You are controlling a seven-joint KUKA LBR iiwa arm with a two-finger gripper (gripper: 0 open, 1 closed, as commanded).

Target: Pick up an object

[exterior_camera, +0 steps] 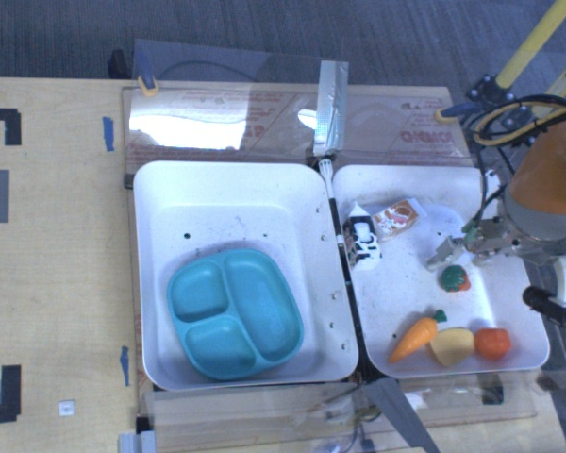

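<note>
While we read the right bin from above, these are the lines we would set down.

Tool: our gripper [450,253] hangs low over the right bin [396,295], reaching in from the right; whether its fingers are spread or closed we cannot tell, and nothing shows between them.

Nearest thing: the small green and red toy [454,277] lies just beside the gripper tip, toward the near edge of the bin and a shade to the right.

Key relation: we judge the coming move to be a short drop toward the near side; the toy is roundish, with no long axis for us to line up on.

Other candidates: the carrot [414,338], the yellow piece [452,345] and the red tomato [492,343] sit in a row along the near wall, farther off; the carrot's long axis slants up to the right.

Far side: a printed packet [394,218] and a black-and-white carton [362,239] lie by the divider.

Left bin: it holds the blue divided tray [234,311], well apart from the arm.
</note>
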